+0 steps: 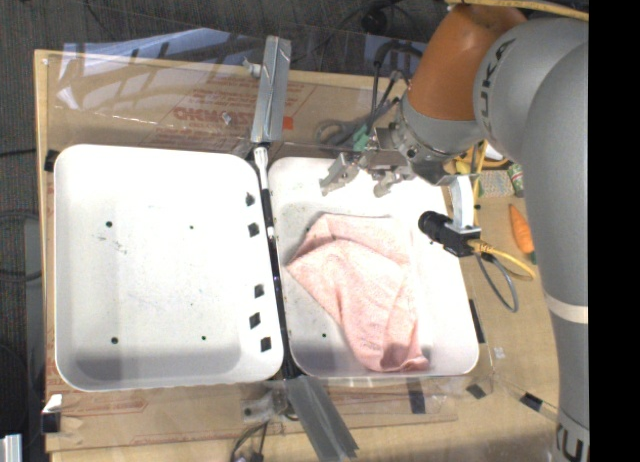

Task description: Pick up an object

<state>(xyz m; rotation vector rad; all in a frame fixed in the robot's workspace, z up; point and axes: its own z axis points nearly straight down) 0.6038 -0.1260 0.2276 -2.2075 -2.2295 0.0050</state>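
From the overhead camera view you see a pink cloth [362,288] lying crumpled in the right bin [455,350], spread from the bin's middle toward its near edge, with soft folds and one bunched corner at the near side. The jaws [364,178] hang over the bin's far edge, just beyond the cloth, parted with nothing between them. The left bin [150,260] sits beside it on the wooden tabletop [200,100]. An orange tool [521,228] lies right of the bins.
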